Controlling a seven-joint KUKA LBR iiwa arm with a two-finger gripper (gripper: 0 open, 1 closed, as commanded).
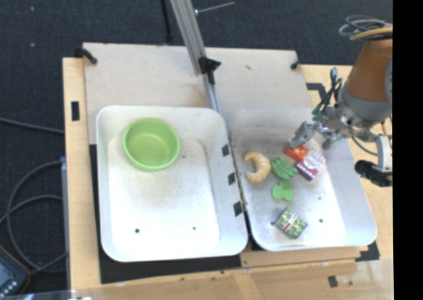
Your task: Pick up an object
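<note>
Two white bins [165, 242]: one green bowl [151, 145] far left of fingers [310, 135]; six small items below them. Fingers apart, holding nothing.

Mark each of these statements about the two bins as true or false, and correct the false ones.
1. The green bowl sits in the left bin. True.
2. The croissant lies in the left bin. False: it lies in the right bin.
3. The claw hangs over the right bin. True.
4. The green bowl holds a toy. False: nothing shows inside it.
5. The small patterned box lies nearer the camera than the croissant. True.
</note>
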